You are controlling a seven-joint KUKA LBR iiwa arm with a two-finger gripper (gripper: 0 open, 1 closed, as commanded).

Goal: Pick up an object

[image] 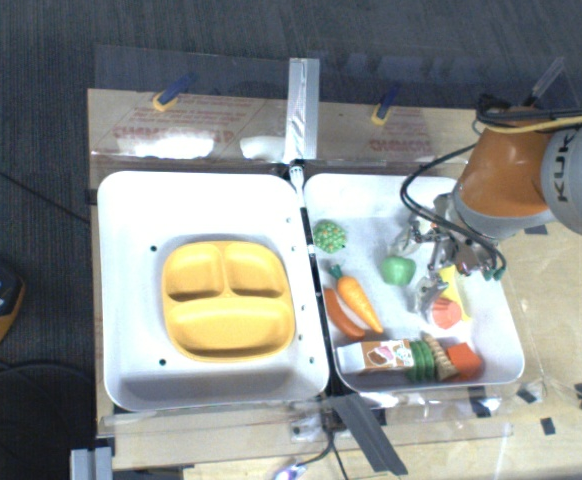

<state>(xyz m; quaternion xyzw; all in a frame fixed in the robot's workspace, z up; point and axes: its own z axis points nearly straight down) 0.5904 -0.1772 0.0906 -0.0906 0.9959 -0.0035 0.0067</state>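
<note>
My gripper (421, 260) hangs over the right bin (371, 208), its metal fingers spread apart and pointing down. A green apple-like toy (398, 269) lies just left of the fingers, apart from them, and nothing sits between them. Below the gripper rest a red and yellow toy (449, 310) and, left of it, an orange carrot (356, 301) over a red slice. A green broccoli piece (330, 235) sits near the bin's left wall. A brown box and a green bottle-like toy (421, 357) lie along the front wall.
The left bin (131, 348) holds a yellow divided tray (228, 297). The orange-banded arm (511, 173) comes in from the right above the right bin. A metal divider (302, 108) stands behind the bins.
</note>
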